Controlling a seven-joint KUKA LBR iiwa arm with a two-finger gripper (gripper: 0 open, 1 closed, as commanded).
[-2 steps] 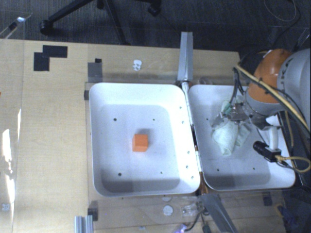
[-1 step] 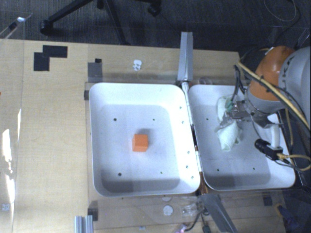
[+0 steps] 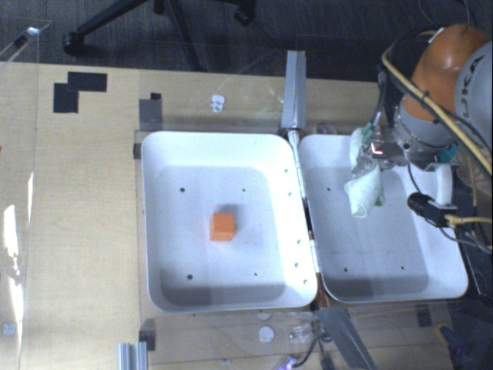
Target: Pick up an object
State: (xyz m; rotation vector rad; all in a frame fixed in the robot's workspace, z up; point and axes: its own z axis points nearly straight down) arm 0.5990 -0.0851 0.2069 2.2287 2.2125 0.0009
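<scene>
My gripper (image 3: 370,154) hangs over the back of the right bin (image 3: 400,284), below the arm's orange band. A pale green, crumpled soft object (image 3: 363,193) sits between its fingers and dangles down from them toward the bin floor. The gripper is shut on this object. The arm's wrist hides the top of the object. An orange cube (image 3: 223,227) rests on the floor of the left bin (image 3: 166,206), near its middle, far to the left of the gripper.
A grey metal post (image 3: 293,91) stands at the back between the two bins. Black cables (image 3: 431,206) loop along the arm at the right bin's right side. Black tape marks (image 3: 77,89) lie on the wooden bench at the back left.
</scene>
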